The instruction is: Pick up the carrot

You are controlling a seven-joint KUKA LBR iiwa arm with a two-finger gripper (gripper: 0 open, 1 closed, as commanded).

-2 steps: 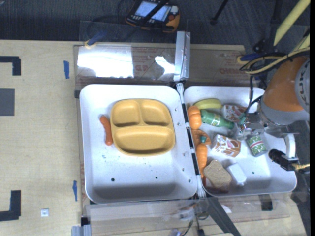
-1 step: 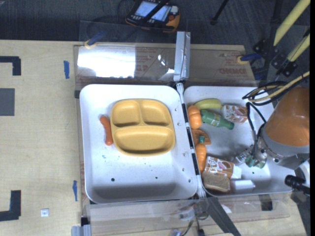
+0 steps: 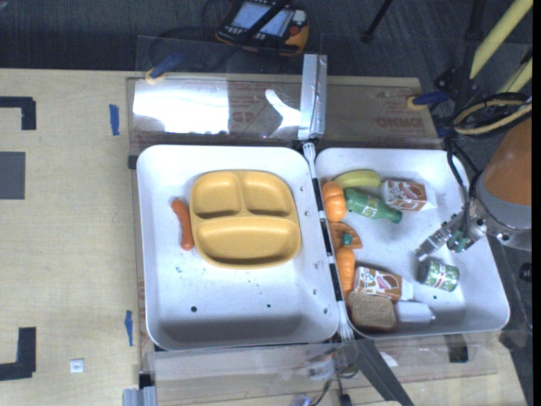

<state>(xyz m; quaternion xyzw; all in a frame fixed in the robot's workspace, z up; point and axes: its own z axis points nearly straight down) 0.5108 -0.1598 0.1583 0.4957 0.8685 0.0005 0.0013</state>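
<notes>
I see the carrot (image 3: 345, 266) lying against the left wall of the right bin (image 3: 473, 307), just above the bread slice (image 3: 373, 309). The gripper (image 3: 441, 239) hangs over that bin's right side, above the green can (image 3: 439, 275). Its jaws look spread, pinching nothing.

Orange carrot (image 3: 345, 266), right bin's left edge

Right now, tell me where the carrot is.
The carrot lies in the right bin, against its left wall, just left of the slice of bread and below the orange.
</notes>
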